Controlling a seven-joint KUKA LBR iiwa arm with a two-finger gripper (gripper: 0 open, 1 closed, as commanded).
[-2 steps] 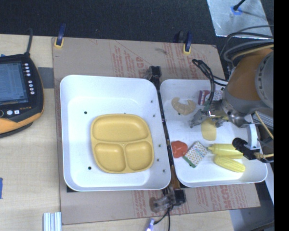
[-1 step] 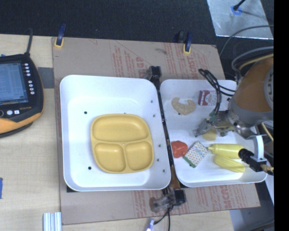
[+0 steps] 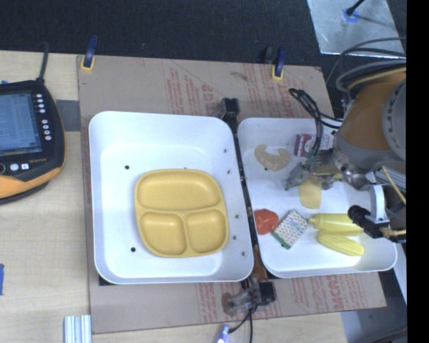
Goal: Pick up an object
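Note:
My gripper (image 3: pixel 311 177) hangs low over the middle of the right bin (image 3: pixel 386 264), with its grey fingers (image 3: pixel 294 180) spread open. A pale yellow block (image 3: pixel 309 195) lies right under and just in front of the fingertips, partly covered by them. Nothing sits between the fingers. Around it lie a tan curved piece (image 3: pixel 272 157), a red and white packet (image 3: pixel 302 146), a red lump (image 3: pixel 265 220), a small speckled box (image 3: pixel 291 229) and two yellow corn-like pieces (image 3: pixel 336 224) (image 3: pixel 341 244).
The left bin (image 3: pixel 107 191) holds a yellow divided plate (image 3: pixel 180 211). A tablet-style pendant (image 3: pixel 18 138) lies on the bench at far left. The arm's orange band and cables crowd the right bin's far right side.

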